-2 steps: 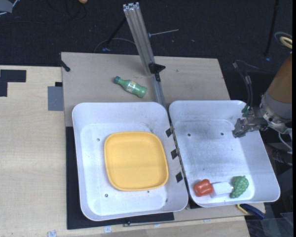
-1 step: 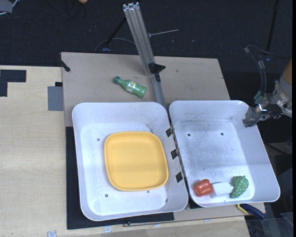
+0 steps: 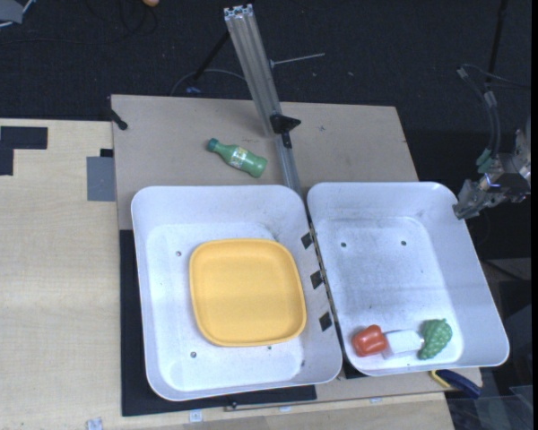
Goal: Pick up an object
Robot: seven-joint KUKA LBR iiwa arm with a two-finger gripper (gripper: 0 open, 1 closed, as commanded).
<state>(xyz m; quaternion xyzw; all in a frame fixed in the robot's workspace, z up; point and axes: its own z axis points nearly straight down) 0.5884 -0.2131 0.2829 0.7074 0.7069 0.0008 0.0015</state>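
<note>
Along the right bin's (image 3: pixel 403 206) near edge, toward its lower right corner, three small items sit in a tight row: a red-orange pepper-like toy (image 3: pixel 368 339), a white block (image 3: pixel 401 341) and a green bumpy piece (image 3: pixel 436 338) that looks like broccoli. Neighbours touch or nearly touch. Judgement: they have gathered where the tilted view suggests the bin floor meets its wall, which leaves little room on the wall side for a grasp.

Left bin (image 3: pixel 158 231) carries a yellow square plate (image 3: pixel 247 291), lying flat near the middle, well apart from the walls. Flat and wide, so likely a poor pick for a narrow pincer.

Beyond the bins, on the bare worktop (image 3: pixel 359 141), a green bottle (image 3: pixel 237 157) lies on its side, near the foot of a slanted metal post (image 3: pixel 256 61). It sits outside either bin, so probably not an intended target.

Pincer (image 3: pixel 478 198) hangs at the right bin's far right corner, just over the rim, nothing seen between its parts. Too small and dark to read; whether it is spread or closed, I cannot tell.

Judgement: no pick has begun. The cluster of three is the nearest candidate; the pepper toy at the row's end offers the freest side.
</note>
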